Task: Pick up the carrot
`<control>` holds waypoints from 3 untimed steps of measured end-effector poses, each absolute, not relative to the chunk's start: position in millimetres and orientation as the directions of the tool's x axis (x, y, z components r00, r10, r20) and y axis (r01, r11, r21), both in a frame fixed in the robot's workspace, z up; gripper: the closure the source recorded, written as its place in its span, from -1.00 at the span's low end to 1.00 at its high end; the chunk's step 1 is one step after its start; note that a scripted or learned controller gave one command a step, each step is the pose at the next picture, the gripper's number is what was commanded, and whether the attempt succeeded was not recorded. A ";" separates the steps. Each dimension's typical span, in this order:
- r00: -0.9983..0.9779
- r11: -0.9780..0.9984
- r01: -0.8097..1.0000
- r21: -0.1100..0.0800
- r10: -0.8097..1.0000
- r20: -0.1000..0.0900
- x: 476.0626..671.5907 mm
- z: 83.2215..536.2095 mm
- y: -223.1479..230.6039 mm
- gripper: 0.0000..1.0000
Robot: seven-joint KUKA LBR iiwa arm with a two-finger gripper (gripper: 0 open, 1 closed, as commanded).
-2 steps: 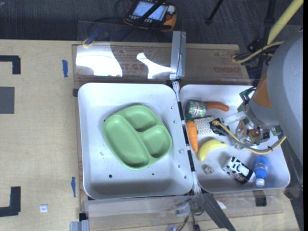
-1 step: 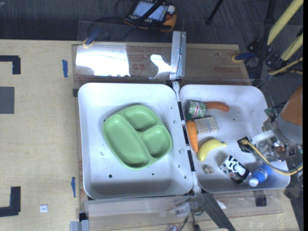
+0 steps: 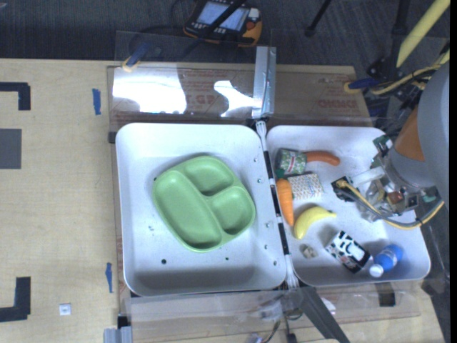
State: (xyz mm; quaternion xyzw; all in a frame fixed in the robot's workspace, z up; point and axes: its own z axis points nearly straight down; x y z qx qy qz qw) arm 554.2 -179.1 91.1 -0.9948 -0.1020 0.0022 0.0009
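1. The gripper (image 3: pixel 386 194) hung over the right-hand part of the right bin (image 3: pixel 357 143), with the grey arm behind it. Whether it was spread or pressed together could not be told from above, and nothing showed as held in it.
2. Nearest to it lay a blue bottle (image 3: pixel 386 257) and a black-and-white carton (image 3: pixel 347 250), both toward the near rim.
3. Further left sat a banana (image 3: pixel 310 219) and a speckled block (image 3: pixel 305 186).
4. The carrot (image 3: pixel 285 201) lay beyond these, along the bin's left wall, its length running parallel to that wall. The block was just beside its upper end and the banana just beside its lower end.
5. A green packet (image 3: pixel 291 162) and a reddish-orange piece (image 3: pixel 323 158) lay at the far end. That piece resembled the carrot in colour and might be mistaken for it.
6. Judged from this, the reach had not yet begun. A good approach would cross the bin, descend over the carrot's middle, and close across its narrow width, leaving room for the wall on one side and the banana on the other.
7. The left bin (image 3: pixel 143 156) held a green divided plate (image 3: pixel 205 202).
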 end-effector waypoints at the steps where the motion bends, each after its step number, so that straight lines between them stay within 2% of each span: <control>1: 0.975 -0.975 0.222 -0.002 0.222 -0.004 564.0 175.5 -201.8 1.00; 2: 0.933 -0.933 0.360 -0.001 0.360 0.002 534.3 85.4 -207.6 1.00; 3: 0.979 -0.979 0.202 -0.002 0.202 -0.004 536.3 159.8 -222.9 1.00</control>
